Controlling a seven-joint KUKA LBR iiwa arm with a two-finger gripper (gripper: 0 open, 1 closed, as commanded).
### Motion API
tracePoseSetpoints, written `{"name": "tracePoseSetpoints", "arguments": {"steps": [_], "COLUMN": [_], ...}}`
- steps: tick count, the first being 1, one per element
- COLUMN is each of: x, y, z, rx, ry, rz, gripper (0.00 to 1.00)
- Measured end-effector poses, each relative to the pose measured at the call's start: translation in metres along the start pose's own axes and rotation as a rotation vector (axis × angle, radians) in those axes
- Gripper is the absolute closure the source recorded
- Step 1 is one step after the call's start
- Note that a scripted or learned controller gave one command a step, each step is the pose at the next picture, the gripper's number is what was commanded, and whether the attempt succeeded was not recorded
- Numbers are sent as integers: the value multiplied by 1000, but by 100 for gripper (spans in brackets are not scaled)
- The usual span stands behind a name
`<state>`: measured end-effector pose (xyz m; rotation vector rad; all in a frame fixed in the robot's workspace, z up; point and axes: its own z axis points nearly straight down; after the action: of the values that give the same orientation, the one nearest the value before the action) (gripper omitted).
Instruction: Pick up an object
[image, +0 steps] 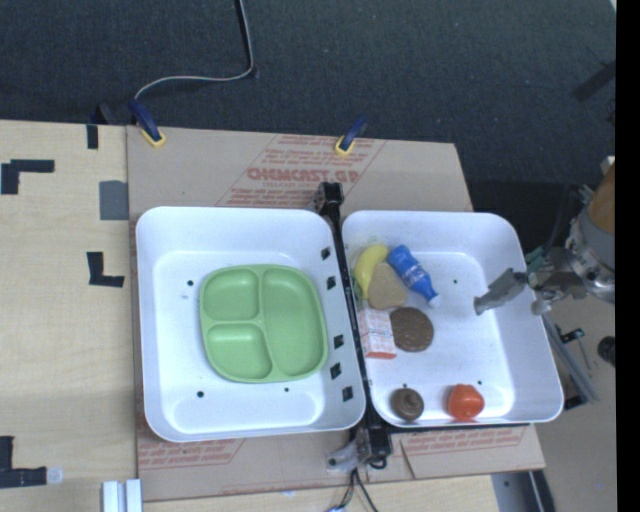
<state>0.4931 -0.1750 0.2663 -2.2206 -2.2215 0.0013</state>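
Note:
The right bin (500, 240) holds several small items. A yellow banana-shaped piece (368, 264), a blue bottle (412, 273) and a tan lump (387, 291) are bunched at its left wall. Below them lie a brown round disc (411, 329) and a white packet with red print (376, 336). A small brown round piece (406, 403) and a red-orange ball (464, 401) rest near the front wall. My gripper (515, 290) hangs over the bin's right side, apart from every item, with nothing seen in it.
The left bin (165, 250) holds a green divided plate (265, 322). A black divider with clips (340, 300) runs between the bins. Both bins sit on brown cardboard (290, 170) held by yellow-blue clamps at the back.

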Motion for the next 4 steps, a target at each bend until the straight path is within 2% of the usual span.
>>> {"name": "tracePoseSetpoints", "arguments": {"steps": [1, 2, 3, 4], "x": [37, 43, 77, 76], "y": [30, 58, 98, 13], "z": [98, 178, 180, 180], "rx": [3, -7, -6, -3], "ry": [2, -3, -2, -1], "rz": [-1, 1, -1, 1], "gripper": [0, 0, 0, 0]}}
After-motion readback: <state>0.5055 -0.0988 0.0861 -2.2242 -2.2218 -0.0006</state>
